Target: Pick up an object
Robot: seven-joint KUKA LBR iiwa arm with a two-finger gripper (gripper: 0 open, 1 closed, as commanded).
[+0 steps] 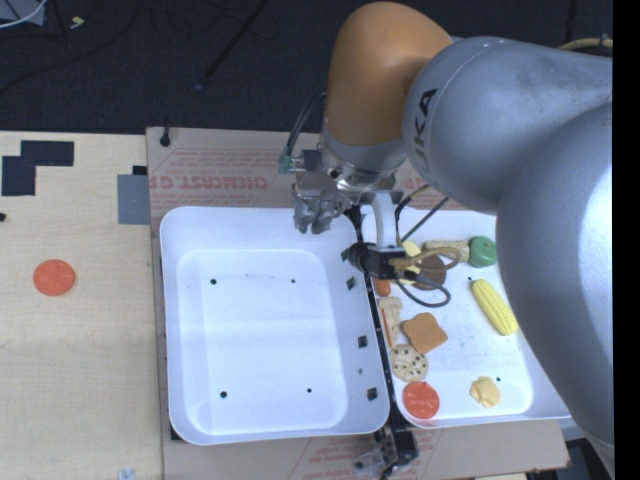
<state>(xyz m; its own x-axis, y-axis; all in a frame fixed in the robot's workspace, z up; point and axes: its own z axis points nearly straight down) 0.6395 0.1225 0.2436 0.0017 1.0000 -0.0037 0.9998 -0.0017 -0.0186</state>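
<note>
- Your gripper (318,218) hangs over the left bin's (190,268) far rim; you cannot tell its jaw state.
- The corn (493,305) lies well right of the jaws, in the right bin (520,393), long axis running far-left to near-right.

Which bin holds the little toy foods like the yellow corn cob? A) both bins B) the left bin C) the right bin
C: the yellow plastic corn cob, round red disc and speckled round cookie all lie in the right shallow white bin.
</note>
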